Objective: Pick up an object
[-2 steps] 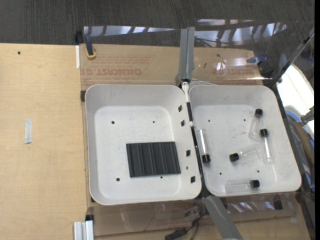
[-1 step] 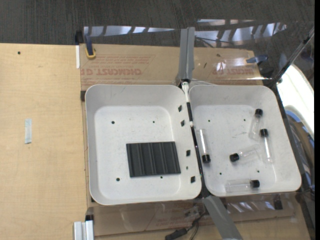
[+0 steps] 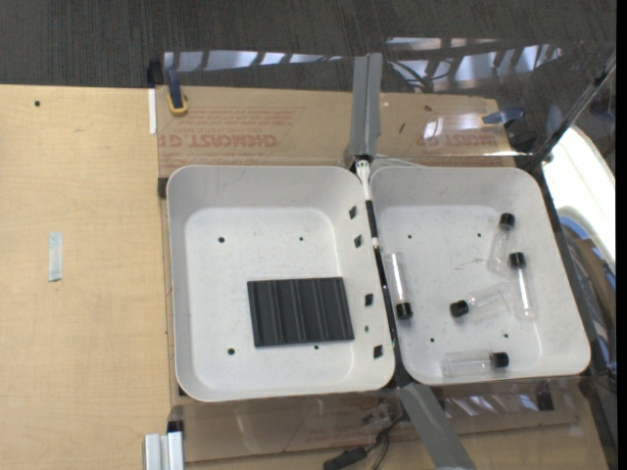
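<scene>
Vials, five of them, clear with black caps, scattered flat over the floor of the right bin [image 3: 549, 262]; impossible to tell whether the gripper is open, closed or gripping anything. First vial [image 3: 399, 284] lying along the bin's left wall, cap toward the near edge. Second vial [image 3: 475, 305] near the middle, cap pointing left, just beside a third vial [image 3: 522, 284] stretched lengthwise with its cap at the far end. Fourth vial [image 3: 504, 237] up by the far right corner, slanted, cap farthest away. Fifth vial [image 3: 474, 363] close to the near wall, cap to the right. Next door in the left bin [image 3: 196, 262], a dark ribbed block [image 3: 299, 311] lying flat toward the near side. Under both bins, a cardboard sheet [image 3: 255, 130] with red print. Further left, pale wooden surface [image 3: 78, 360] bearing a small grey strip [image 3: 55, 258].
</scene>
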Action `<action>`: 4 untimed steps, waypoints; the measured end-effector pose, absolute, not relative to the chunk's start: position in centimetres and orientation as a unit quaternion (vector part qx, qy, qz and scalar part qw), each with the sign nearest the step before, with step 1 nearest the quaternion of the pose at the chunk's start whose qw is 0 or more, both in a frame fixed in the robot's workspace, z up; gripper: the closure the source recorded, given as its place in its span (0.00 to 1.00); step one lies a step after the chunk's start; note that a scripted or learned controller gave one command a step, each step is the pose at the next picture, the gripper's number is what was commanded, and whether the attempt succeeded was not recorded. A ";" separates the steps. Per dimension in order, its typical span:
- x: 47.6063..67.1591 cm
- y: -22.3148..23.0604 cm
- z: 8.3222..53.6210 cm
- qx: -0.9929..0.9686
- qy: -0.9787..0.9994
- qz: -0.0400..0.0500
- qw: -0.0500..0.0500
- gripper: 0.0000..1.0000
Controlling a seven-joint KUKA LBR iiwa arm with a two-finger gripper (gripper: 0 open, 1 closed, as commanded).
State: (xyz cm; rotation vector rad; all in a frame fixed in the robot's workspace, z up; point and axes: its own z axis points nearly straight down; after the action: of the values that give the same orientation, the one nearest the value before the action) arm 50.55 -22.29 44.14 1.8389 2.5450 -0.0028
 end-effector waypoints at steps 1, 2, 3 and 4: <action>49.9 -22.2 44.1 0.777 0.629 -0.001 0.001 1.00; 50.8 -20.8 44.0 0.881 0.472 -0.002 0.000 1.00; 55.2 -21.5 44.0 0.950 0.314 -0.003 0.000 1.00; 47.8 -22.2 44.0 0.991 0.137 -0.003 0.000 1.00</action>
State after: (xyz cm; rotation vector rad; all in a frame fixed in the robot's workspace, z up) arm 47.80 -22.24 44.05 3.1125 0.4318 -0.0089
